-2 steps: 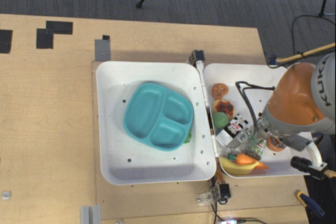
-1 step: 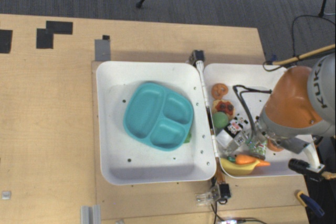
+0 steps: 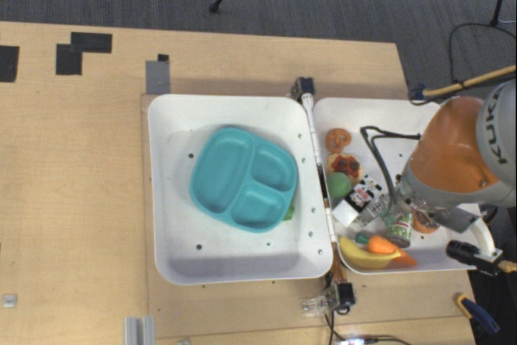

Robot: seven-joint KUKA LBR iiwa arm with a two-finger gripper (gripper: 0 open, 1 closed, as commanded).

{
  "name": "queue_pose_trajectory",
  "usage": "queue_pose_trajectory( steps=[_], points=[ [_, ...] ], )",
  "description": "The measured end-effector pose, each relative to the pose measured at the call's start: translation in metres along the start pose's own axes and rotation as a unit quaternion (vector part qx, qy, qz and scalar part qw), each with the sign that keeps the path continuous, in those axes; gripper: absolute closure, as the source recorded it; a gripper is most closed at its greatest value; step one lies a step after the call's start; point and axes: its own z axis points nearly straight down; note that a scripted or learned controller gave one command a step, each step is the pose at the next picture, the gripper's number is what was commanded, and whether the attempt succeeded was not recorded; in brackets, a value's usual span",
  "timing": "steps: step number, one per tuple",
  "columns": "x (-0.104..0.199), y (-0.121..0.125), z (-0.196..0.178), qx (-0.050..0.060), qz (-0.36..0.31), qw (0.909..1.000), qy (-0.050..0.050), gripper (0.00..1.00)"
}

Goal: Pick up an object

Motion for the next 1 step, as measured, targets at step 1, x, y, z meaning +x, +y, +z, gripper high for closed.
queue_pose_trajectory(
  steps=[1],
  points=[
    [0.0342, 0.0197, -0.1039, 0.004, 0.043, 0.9991, 0.004, 1.0]
  ],
)
